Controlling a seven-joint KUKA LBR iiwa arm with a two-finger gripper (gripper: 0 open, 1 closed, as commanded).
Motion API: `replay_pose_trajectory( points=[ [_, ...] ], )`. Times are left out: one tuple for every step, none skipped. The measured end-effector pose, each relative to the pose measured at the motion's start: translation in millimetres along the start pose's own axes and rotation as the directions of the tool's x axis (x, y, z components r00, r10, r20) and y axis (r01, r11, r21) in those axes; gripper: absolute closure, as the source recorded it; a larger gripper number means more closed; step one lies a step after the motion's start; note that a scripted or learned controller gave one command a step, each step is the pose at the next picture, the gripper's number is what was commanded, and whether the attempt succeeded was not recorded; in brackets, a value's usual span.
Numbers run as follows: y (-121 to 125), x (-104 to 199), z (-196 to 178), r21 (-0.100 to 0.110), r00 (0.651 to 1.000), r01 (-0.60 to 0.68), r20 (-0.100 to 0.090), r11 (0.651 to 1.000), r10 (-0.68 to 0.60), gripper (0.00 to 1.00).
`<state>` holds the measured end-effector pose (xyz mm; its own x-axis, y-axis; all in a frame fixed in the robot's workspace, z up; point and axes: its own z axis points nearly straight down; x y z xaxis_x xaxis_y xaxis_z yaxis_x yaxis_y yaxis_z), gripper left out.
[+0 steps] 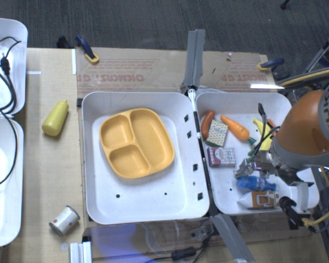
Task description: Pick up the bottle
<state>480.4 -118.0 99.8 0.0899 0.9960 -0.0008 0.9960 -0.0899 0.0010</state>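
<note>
Bins number two, side by side: the left bin (93, 147) holds one yellow divided plate (136, 142), and the right bin (222, 199) serves as landmark for the rest. Inside the right bin lie one carrot (235, 126), one sausage (206, 124), one patterned card (217, 133), one small box (221, 156), one white tube (256, 201) and the one blue bottle (256, 184), which rests on its side near the bin's front right. Over the bin's right half hangs the arm, its gripper (249, 167) just above the bottle; whether it is clenched or released cannot be told. Well left of that bin, on the bench, lie one yellow squeeze bottle (55, 119) and one can (64, 219).
</note>
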Motion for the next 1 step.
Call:
replay_pose_trajectory(
  points=[
    [-6.9, 52.7, -139.8, 0.003, 0.999, 0.035, 0.001, 0.999, -0.035, 1.00]
  ],
)
